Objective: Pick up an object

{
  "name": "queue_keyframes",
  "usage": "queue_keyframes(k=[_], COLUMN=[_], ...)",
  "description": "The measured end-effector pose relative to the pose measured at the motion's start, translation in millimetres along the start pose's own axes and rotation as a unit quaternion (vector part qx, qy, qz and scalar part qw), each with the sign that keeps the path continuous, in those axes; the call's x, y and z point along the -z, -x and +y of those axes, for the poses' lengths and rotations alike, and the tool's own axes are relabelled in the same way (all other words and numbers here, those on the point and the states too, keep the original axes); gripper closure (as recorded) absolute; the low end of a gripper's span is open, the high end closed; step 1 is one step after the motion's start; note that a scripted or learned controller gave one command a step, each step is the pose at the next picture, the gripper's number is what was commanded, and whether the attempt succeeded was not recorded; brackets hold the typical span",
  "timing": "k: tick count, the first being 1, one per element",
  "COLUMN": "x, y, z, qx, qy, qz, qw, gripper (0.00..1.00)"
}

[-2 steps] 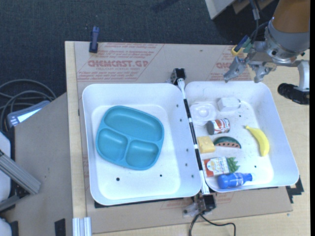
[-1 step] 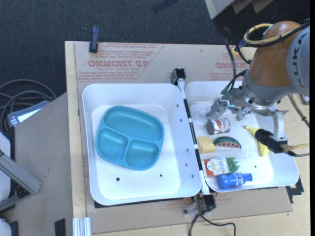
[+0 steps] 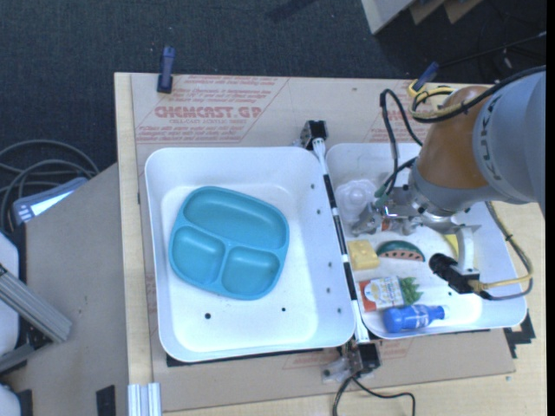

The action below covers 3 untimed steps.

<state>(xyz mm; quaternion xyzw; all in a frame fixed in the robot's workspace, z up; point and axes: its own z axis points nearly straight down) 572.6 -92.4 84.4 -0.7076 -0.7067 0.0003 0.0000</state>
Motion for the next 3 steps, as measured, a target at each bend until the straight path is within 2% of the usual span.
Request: queue_keyframes(k=[1,2,3], x=[0.5,11.2,100.9], y=[8.1,8.4,-45.0], z=[39.2,40.8,39.3], qx=[0.001,0.000,0.001], qy=[0.001,0.004,0.001], qz=[0.000,-0.001,0.000], qw=[1.0000,1.0000,1.0000], gripper=[0.00,1.00,1.00])
